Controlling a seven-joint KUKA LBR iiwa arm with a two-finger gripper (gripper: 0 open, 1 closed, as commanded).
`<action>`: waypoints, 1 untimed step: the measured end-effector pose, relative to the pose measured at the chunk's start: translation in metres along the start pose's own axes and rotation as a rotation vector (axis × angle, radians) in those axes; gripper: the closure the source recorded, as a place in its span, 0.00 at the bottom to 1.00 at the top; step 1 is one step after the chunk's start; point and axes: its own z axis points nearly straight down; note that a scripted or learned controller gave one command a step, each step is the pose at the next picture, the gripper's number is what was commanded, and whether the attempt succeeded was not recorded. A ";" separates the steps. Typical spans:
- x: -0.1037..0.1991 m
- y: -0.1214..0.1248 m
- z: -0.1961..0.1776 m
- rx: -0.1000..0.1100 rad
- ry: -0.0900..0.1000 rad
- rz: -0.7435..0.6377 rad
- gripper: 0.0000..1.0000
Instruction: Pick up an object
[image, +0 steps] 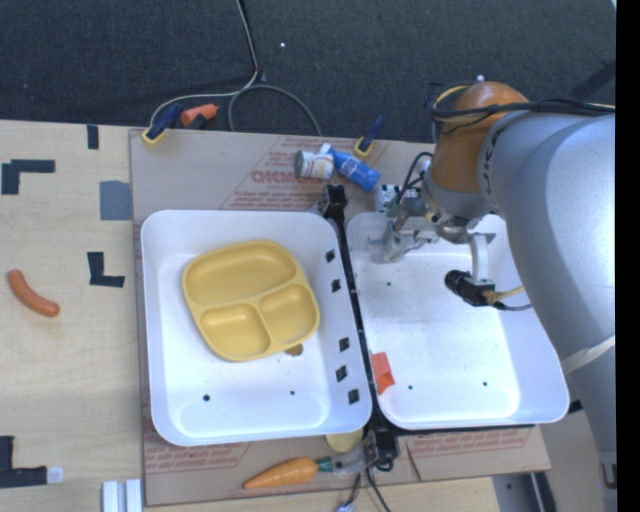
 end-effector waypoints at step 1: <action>0.000 0.000 0.001 0.001 -0.001 0.000 0.00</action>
